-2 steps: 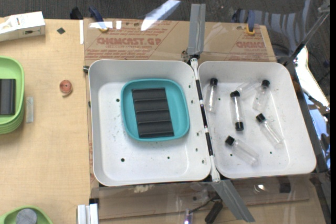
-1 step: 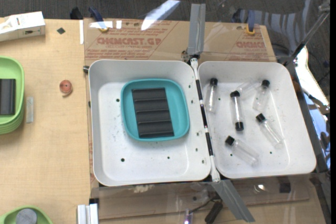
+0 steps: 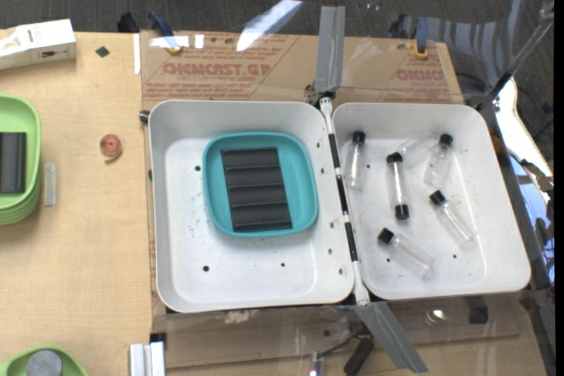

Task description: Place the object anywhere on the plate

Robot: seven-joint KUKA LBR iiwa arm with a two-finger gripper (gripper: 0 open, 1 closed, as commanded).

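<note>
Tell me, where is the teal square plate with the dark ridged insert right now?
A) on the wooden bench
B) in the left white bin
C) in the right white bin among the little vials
B: the teal square plate lies flat inside the left white bin, while the clear black-capped vials are in the right white bin.

left bin (image 3: 176,260): teal plate (image 3: 304,189), dark ridged block (image 3: 256,188) | right bin (image 3: 493,269): five clear black-capped vials (image 3: 398,186)
</note>
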